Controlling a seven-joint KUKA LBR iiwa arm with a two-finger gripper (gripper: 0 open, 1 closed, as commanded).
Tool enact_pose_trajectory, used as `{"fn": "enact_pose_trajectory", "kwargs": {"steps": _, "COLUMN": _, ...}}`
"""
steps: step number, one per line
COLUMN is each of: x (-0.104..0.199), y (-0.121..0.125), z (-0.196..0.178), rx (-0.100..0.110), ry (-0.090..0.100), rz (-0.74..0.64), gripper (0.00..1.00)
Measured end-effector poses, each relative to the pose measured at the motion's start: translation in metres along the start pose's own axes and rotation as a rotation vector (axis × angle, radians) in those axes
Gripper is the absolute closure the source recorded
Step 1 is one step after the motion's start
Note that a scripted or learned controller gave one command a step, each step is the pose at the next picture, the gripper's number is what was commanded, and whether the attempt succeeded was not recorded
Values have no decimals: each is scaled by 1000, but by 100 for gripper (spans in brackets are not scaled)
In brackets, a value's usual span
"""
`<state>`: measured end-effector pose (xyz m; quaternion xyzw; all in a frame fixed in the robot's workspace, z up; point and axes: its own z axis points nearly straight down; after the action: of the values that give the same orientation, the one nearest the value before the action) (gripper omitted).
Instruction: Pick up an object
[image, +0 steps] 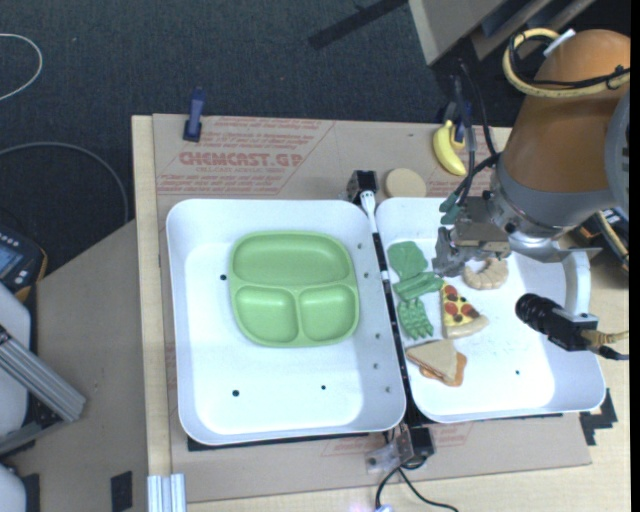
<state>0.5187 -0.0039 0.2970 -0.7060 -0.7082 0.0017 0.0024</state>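
In the right bin (520, 395) lie several toy foods: a green leafy piece (408, 262), a green ridged piece (415, 312), a pizza slice (461, 309) with red dots, a sandwich triangle (440, 361) and a tan cookie-like piece (486, 274). My gripper (452, 258) hangs low over the bin's upper middle, between the leafy piece and the tan piece, just above the pizza slice. The wrist hides its fingertips. I see nothing clearly held.
The left bin (200, 350) holds a green three-compartment plate (294, 287). Behind the bins on the board sit a tan disc (405, 183), a yellow banana-like toy (449, 148) and a blue clip (193, 115). The arm's bulk covers the right bin's upper right.
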Motion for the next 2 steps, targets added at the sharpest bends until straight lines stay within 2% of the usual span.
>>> {"fn": "enact_pose_trajectory", "kwargs": {"steps": 1, "x": 47, "y": -41, "z": -48, "rx": -11, "ry": 1, "rz": -3, "gripper": 100}}
{"fn": "enact_pose_trajectory", "kwargs": {"steps": 2, "x": 128, "y": -39, "z": -61, "rx": -10, "ry": 1, "rz": -6, "gripper": 100}}
